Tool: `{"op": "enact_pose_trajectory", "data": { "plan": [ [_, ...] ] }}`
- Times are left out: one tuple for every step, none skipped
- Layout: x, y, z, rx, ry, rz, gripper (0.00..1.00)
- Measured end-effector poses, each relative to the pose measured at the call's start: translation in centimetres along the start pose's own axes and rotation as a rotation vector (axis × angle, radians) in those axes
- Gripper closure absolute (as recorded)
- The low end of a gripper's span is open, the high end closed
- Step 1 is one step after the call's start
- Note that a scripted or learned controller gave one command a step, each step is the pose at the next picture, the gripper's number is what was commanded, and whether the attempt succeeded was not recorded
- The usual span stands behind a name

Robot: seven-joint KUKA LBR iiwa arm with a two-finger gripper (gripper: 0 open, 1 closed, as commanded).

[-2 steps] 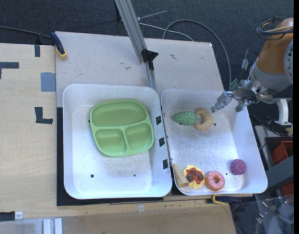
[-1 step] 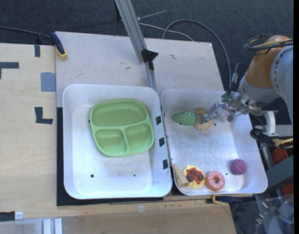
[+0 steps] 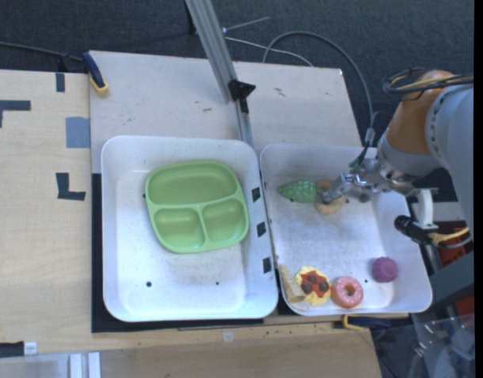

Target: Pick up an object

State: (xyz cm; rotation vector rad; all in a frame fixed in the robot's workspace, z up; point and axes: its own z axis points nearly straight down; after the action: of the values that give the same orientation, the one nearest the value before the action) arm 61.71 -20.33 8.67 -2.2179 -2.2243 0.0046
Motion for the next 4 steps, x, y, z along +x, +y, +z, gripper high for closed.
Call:
{"op": "enact_pose_trajectory", "data": {
  "plan": [
    [0.1,0.1,-1.2,-0.001,0.0,-0.002,1.0],
    [-0.5,-0.5,-7.0,-0.007,0.0,0.002,1.0],
    [-0.7,-0.6,-11.3,-0.006,0.0,0.001,1.0],
    [-0.6,-0.5,-16.6,-0.007,0.0,0.001,1.0]
  ]
}}
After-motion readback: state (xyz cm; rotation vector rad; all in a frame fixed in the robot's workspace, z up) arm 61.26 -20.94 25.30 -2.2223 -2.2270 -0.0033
